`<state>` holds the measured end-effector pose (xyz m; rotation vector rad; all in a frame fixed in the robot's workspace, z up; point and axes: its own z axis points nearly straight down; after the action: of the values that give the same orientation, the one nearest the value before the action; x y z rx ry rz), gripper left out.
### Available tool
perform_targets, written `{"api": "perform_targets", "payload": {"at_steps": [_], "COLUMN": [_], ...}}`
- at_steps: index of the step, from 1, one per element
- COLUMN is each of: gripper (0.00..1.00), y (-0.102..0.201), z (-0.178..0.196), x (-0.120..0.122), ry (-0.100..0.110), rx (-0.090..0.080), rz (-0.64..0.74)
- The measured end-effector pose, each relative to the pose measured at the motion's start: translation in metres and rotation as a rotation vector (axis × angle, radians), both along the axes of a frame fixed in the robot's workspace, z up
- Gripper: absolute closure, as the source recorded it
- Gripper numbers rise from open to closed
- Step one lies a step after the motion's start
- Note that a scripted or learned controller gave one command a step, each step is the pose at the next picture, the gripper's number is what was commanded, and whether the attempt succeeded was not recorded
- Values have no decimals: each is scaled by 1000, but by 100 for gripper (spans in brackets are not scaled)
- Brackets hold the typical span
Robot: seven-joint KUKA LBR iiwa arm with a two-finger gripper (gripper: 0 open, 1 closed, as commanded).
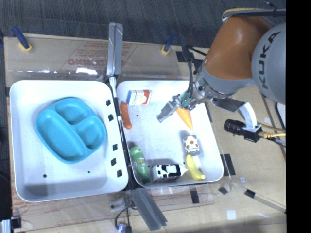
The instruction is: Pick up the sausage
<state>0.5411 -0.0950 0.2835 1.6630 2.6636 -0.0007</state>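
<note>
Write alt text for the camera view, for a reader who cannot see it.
A grey and orange robot arm holds its gripper over the right bin, beside a carrot and apart from the sausage at the bin's left wall. The left bin holds a blue divided plate.

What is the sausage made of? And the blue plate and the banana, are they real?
The sausage looks like toy plastic: even orange-red colour, smooth, with a slight shine. The blue plate seems to be moulded plastic too, one flat turquoise colour with rounded compartments and a soft gloss. The banana is probably also a plastic toy, uniformly bright yellow and smooth, though the picture cannot prove it.
</note>
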Motion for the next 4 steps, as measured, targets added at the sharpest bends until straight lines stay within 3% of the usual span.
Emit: {"api": "perform_targets", "payload": {"at_steps": [1, 2, 3, 4], "gripper": [0, 0, 0, 0], "y": [96, 47, 92, 72], "z": [-48, -92, -74, -92], "x": [-34, 8, -17, 66], "ry": [4, 2, 5, 3], "rx": [1, 1, 2, 0], "rz": [212, 334, 186, 144]}}
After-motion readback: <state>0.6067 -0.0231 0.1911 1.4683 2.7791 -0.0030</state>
